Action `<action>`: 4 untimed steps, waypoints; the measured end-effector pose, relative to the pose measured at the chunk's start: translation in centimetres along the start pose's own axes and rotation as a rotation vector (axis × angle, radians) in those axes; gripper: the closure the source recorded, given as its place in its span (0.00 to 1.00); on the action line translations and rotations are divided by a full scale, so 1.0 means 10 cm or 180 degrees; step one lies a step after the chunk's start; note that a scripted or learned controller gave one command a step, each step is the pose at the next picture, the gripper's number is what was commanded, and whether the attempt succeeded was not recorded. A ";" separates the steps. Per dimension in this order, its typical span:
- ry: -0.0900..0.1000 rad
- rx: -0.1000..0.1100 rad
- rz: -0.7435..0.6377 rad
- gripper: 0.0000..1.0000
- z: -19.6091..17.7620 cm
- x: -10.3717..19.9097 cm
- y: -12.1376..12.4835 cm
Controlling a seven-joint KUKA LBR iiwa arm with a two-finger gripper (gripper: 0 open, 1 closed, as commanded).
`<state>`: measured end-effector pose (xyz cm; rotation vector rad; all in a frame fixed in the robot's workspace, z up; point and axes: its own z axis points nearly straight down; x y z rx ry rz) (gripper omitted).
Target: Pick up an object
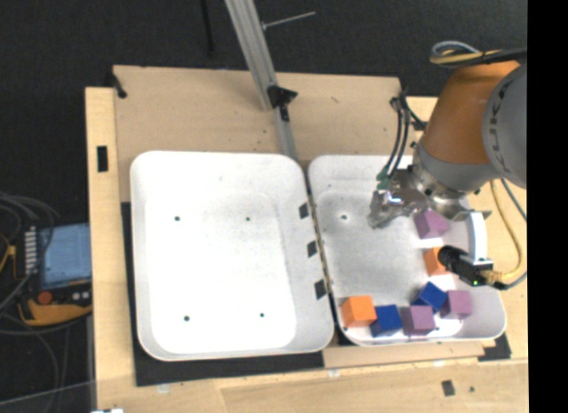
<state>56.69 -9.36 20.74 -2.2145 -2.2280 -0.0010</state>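
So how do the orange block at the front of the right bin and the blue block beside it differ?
The orange block is lighter in tone and looks slightly larger; the blue block is darker and looks smaller. The orange block sits nearer the divider between the bins, the blue block nearer the purple block. Both are small cubes resting near the right bin's front wall.

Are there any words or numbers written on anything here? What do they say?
No words or numbers can be read.
The blue device left of the bench may carry markings, but they are too small and blurred.
The blocks, like the orange block, look plain.
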 end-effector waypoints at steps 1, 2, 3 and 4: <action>0.0002 -0.0010 -0.0005 1.00 -0.12 0.44 0.05; 0.0003 -0.0003 -0.0004 1.00 -0.13 0.87 0.11; 0.0004 -0.0007 -0.0006 1.00 -0.26 1.40 0.24; 0.0005 -0.0005 -0.0008 1.00 -0.37 1.91 0.24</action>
